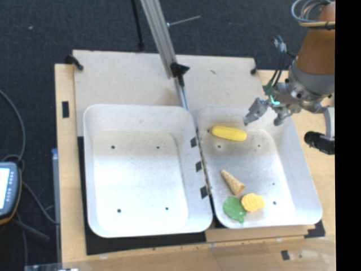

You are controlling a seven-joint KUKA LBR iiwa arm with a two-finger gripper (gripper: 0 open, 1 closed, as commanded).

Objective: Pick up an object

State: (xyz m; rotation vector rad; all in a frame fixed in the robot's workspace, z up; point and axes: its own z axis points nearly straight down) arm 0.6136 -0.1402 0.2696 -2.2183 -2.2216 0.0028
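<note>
Hovering at the right bin's point(293, 168) two o'clock rim, the gripper point(266, 113) held its jaws apart, empty. The corn cob point(229, 133) lay toward nine o'clock (closest target); descending squarely across its width seemed wisest.

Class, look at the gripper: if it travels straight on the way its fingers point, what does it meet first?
Probably the right bin, on bare floor by its upper edge; the gripper points down there. The corn cob lies farther left. Depth is uncertain.
</note>
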